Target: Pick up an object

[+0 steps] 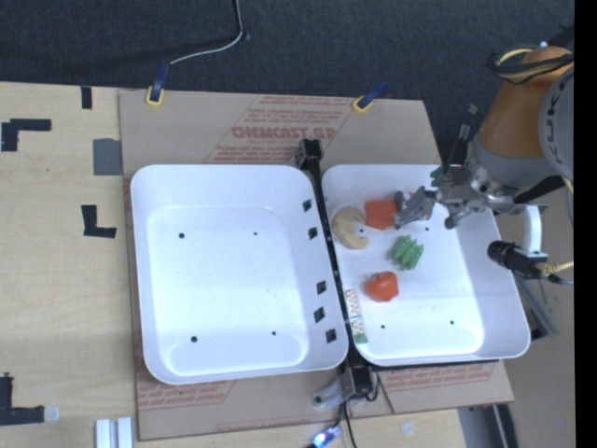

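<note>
Nearest the camera lies the red piece (381, 287) at the front of the right bin (485, 343), and my pincer (422, 205) hangs further back over that same bin.

From my fingertips the orange block (379, 214) sits just beside me toward the left bin (187, 362), the green leafy piece (407, 251) lies near and a little forward, and the pale round thing (351, 228) rests beyond the block, against the divider. My fingers read as slightly parted with nothing between them (the gap is hard to judge at this slant). I judge the orange block the closest target: a short slide leftward and down. It looks squat, with no clear long axis, so approach angle should matter little.
</note>
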`<action>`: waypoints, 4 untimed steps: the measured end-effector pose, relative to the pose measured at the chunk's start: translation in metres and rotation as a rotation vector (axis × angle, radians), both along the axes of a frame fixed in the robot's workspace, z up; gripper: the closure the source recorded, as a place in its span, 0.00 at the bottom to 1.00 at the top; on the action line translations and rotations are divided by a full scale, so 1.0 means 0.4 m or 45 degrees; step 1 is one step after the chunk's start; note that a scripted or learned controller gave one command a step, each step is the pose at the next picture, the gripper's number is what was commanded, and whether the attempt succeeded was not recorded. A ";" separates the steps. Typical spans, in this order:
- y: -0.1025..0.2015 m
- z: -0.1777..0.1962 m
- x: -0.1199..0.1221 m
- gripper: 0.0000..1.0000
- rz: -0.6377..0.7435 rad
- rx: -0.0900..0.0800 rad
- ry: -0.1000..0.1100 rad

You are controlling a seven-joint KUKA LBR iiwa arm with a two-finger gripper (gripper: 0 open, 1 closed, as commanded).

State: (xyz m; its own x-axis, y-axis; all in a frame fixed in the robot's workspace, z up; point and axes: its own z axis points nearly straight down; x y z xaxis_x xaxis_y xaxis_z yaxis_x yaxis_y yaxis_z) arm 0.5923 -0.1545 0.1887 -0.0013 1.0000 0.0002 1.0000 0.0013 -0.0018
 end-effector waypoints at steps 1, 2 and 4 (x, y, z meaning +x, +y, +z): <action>0.045 -0.246 -0.180 0.00 -0.002 0.006 0.019; 0.075 -0.074 -0.164 0.00 0.002 -0.001 -0.007; -0.179 0.500 -0.011 0.00 -0.001 -0.013 -0.025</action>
State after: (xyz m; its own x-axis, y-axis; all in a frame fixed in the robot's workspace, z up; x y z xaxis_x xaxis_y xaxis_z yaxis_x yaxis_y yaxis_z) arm 0.5880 -0.2263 0.3886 -0.0005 0.9999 -0.0100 0.9998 0.0007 0.0180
